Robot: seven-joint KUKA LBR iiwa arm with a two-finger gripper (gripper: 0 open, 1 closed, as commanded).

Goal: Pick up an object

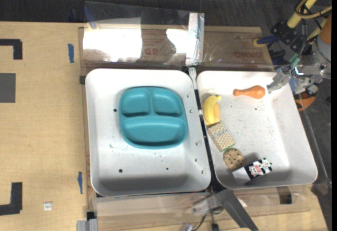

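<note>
Two white bins centre frame: left bin (100, 172), right bin (295, 146). Teal divided plate (152, 117) sits mid left bin. Right bin, along its left wall going down: yellow banana (212, 109), patterned packet (220, 137), round cookie (233, 158), black-and-white item (258, 168) at lower edge. Orange carrot-like piece (250, 91) at upper middle. Gripper (287, 76) at upper right corner of right bin; can't tell whether claw is apart or together.

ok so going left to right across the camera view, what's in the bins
teal divided plate in the left bin → yellow banana → orange carrot-shaped toy in the right bin → end effector at that bin's far right corner.
</note>
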